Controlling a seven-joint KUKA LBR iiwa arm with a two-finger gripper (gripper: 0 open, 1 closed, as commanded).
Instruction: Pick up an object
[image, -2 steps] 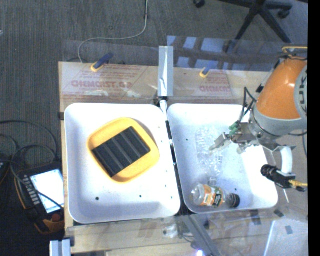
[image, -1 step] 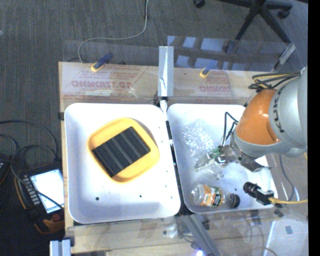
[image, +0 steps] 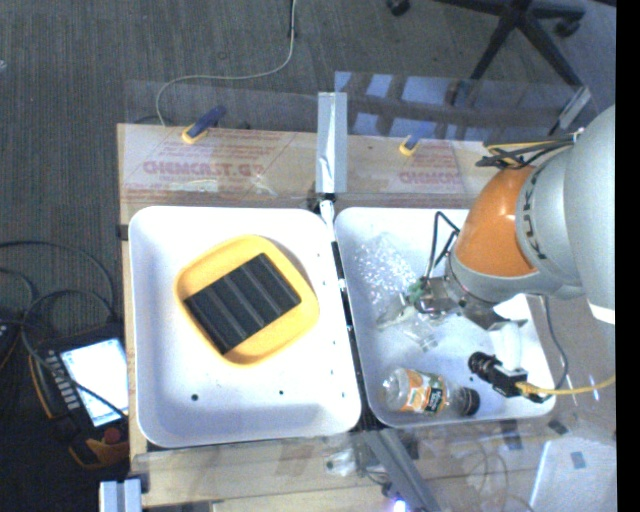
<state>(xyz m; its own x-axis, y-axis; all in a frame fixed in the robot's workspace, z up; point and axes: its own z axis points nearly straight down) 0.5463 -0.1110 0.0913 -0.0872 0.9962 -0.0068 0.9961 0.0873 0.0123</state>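
Wooden surface (image: 220, 170), pale brown with faint red lettering, carries two shallow white bins side by side. The grey arm with orange band (image: 560, 220) comes in from the right and hangs over the right bin (image: 362, 350). The left bin (image: 160, 400) holds one item: a yellow rounded-square plastic dish (image: 290, 325), lying flat near the bin's middle and turned at a slant to the bin walls. A black ribbed rectangular insert (image: 245, 297) sits in its hollow. The right bin holds a crumpled clear plastic wrapper (image: 385, 265), spread from the upper-left part of that bin down toward its centre. A small clear plastic bottle with an orange-and-green label and dark cap (image: 425, 392) lies on its side by the near wall, cap toward the right, well apart from the wrapper. The claw (image: 425, 300) is low in the right bin, at the lower right edge of the wrapper, touching or just above it; which of the two cannot be told. Claw state: cannot tell from this angle, and no hold on the wrapper can be confirmed. The bottle lies just below the claw, apart from it.
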